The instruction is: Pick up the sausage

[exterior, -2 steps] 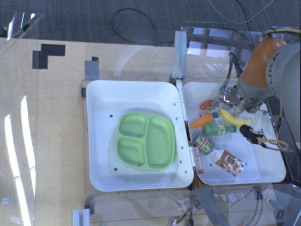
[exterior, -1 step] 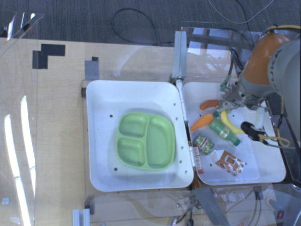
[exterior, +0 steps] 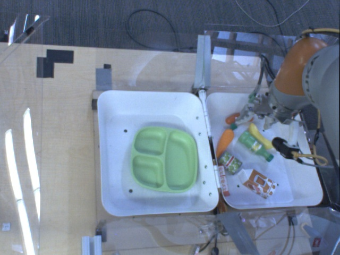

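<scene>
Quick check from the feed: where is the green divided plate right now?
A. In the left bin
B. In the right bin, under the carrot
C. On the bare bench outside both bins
A: the green divided plate lies flat inside the left bin, apart from the carrot.

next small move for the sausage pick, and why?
Probably ease the pincer a little left and down onto the sausage. It hangs over the upper part of the right bin, with the reddish sausage just to its left near the bin's top-left area, above the carrot. The banana lies close below, so a small, careful shift seems safest.
</scene>
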You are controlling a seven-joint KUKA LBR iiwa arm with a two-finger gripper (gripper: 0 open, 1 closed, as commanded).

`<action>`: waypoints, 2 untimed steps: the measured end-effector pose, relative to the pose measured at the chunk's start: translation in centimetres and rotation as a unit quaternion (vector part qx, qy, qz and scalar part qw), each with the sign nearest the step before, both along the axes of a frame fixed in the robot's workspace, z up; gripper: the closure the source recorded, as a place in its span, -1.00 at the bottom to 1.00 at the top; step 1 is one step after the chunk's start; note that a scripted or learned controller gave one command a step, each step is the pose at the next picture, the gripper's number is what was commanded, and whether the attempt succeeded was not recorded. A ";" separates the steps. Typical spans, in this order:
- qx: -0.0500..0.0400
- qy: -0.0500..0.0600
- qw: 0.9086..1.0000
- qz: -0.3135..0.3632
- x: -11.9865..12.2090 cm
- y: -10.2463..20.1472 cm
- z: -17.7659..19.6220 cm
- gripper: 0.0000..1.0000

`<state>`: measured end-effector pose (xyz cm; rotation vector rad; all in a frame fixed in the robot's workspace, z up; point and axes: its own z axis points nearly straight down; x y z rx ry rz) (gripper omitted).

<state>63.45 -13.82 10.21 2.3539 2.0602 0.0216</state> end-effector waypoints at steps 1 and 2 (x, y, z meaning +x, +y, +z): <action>-0.001 0.005 1.000 0.004 -3.6 -2.7 -1.4 -1.00; 0.000 -0.001 1.000 0.005 -3.2 -2.5 0.0 1.00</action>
